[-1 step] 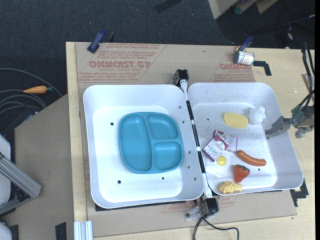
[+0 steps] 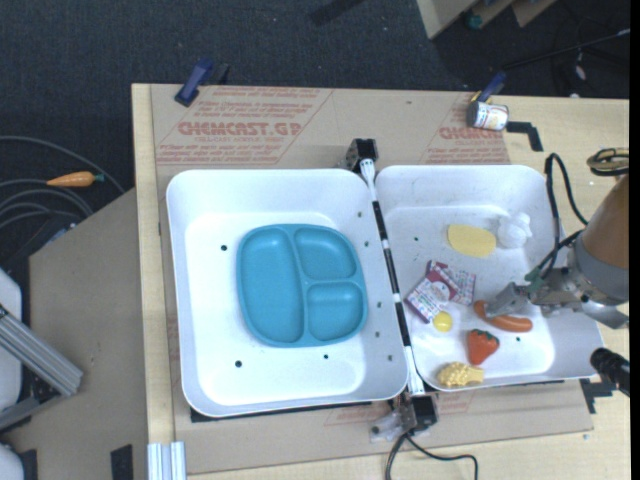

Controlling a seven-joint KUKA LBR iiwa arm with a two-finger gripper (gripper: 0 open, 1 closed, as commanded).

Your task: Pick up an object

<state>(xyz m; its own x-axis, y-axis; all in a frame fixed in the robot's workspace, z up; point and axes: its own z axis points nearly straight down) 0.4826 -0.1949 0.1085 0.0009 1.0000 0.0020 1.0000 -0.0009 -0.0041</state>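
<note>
The right bin [image 2: 455,183] holds several small items: a yellow oval piece [image 2: 471,239], a white lump [image 2: 514,230], a red-and-white packet [image 2: 440,290], a small yellow bit [image 2: 442,320], a red strawberry-like toy [image 2: 481,345], a yellow corn-like toy [image 2: 460,374] and an orange-red sausage [image 2: 508,319]. My gripper [image 2: 512,296] reaches in from the right, low over the bin. It sits just above and against the sausage. I see nothing lifted off the bin floor.
The left bin [image 2: 200,208] carries a blue divided plate [image 2: 300,283]. A black clip [image 2: 362,152] joins the bins at the back. A small bottle [image 2: 490,116] lies on the bench behind the right bin. Cables trail along the right side.
</note>
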